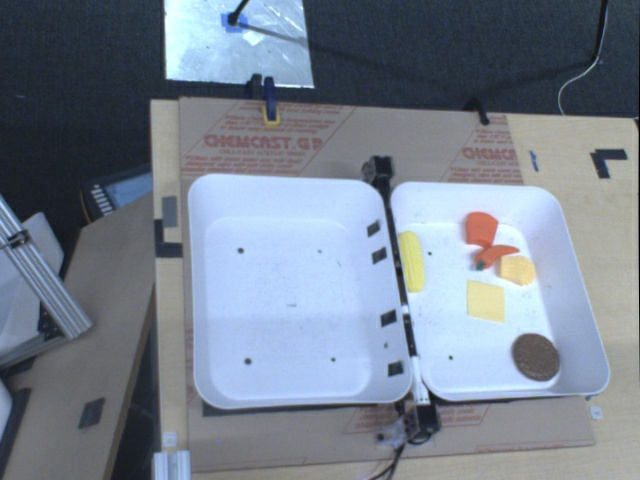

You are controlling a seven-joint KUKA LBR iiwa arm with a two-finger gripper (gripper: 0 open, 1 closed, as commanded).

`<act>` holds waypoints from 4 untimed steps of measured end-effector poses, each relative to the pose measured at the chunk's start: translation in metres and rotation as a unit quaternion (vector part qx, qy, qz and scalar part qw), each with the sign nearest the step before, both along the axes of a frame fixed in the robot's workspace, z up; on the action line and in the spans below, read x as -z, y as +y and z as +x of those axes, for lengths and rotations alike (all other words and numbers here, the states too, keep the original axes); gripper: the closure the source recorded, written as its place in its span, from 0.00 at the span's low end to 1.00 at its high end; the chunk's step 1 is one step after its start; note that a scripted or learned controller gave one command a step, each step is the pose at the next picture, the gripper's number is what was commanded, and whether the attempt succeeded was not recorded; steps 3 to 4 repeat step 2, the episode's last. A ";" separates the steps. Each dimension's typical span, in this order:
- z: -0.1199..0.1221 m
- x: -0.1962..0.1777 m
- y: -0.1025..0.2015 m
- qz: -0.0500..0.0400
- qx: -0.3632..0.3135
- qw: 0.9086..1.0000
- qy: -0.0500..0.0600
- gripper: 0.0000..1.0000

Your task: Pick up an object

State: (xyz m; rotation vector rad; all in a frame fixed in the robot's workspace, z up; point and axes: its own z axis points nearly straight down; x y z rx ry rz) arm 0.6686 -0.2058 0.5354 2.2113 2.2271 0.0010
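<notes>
The corn cob (411,260) lies lengthwise along the right bin's (575,268) left wall (gripper state: cannot tell).

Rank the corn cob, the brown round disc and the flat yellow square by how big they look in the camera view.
1. Brown round disc and flat yellow square: look alike, so no ranking between them.
2. Corn cob: long but narrow.

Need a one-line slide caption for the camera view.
Right bin holds corn, carrot, cheese slice, cheese cube and cookie; left bin beside it.
</notes>
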 end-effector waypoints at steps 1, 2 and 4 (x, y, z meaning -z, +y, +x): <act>0.000 0.000 0.000 0.000 0.000 1.000 0.000 1.00; 0.000 0.000 0.000 0.000 0.000 1.000 0.000 1.00; 0.000 0.000 0.000 0.000 0.000 1.000 0.000 1.00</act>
